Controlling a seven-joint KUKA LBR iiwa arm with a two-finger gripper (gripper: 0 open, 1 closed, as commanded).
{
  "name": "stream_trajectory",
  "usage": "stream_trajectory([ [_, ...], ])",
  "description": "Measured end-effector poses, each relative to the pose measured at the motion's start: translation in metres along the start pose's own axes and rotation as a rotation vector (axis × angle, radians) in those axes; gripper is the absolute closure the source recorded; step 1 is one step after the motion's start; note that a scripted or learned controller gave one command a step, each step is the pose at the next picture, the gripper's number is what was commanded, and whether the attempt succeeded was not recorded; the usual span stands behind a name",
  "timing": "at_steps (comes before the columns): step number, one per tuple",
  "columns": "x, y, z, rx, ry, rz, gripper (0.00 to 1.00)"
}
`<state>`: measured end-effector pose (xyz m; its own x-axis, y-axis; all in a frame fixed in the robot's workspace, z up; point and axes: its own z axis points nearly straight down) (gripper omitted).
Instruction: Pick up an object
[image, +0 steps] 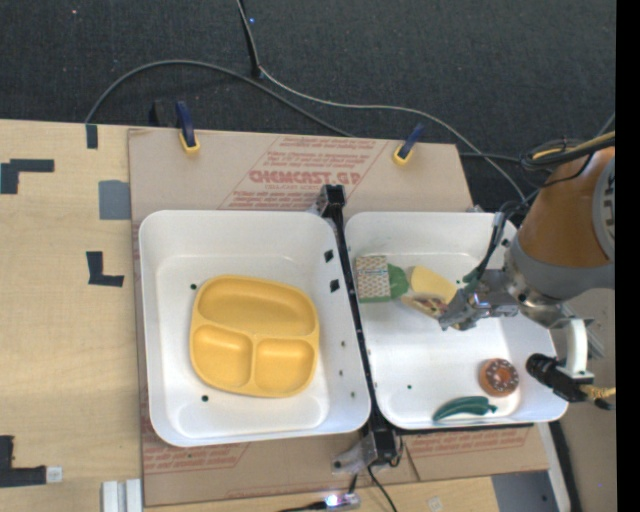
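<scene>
Grey end effector (462, 312) hovered low in the right bin (425, 400), beside the yellow block (430, 282), positioned for grasping; its grip state was indeterminable.

Two white bins sit side by side on a cardboard sheet (300, 170) on the bench (60, 300). Two clamps, one (185, 130) at the left and one (407, 148) at the right, hold the sheet's far edge. A black cable (260, 75) runs across the dark floor behind.
</scene>
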<state>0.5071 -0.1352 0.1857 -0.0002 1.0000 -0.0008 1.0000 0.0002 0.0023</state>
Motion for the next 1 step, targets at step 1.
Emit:
stream_trajectory([
  [1, 0.0001, 0.001, -0.0525, -0.001, 0.0, -0.001, 1.0],
])
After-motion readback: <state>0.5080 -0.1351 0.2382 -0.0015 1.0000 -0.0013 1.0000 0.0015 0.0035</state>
